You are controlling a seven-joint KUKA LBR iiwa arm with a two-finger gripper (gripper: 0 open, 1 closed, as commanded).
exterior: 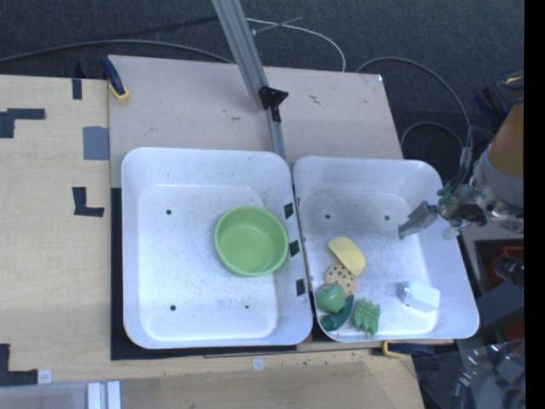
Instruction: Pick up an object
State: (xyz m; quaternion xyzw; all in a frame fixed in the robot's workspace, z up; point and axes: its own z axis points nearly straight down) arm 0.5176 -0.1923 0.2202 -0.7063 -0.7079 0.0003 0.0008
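Gripper (419,220) hangs over the right bin's (375,174) far right side; nothing is between its fingers.

You have the white block (419,296) nearest, lying toward the bin's front edge from the gripper and a little right in the camera view. The yellow piece (347,255) and the green toys (349,307) sit farther left, crowded near the front-left corner. I can't tell how wide the jaws stand. The green bowl (250,241) is in the left bin (145,228), well apart.
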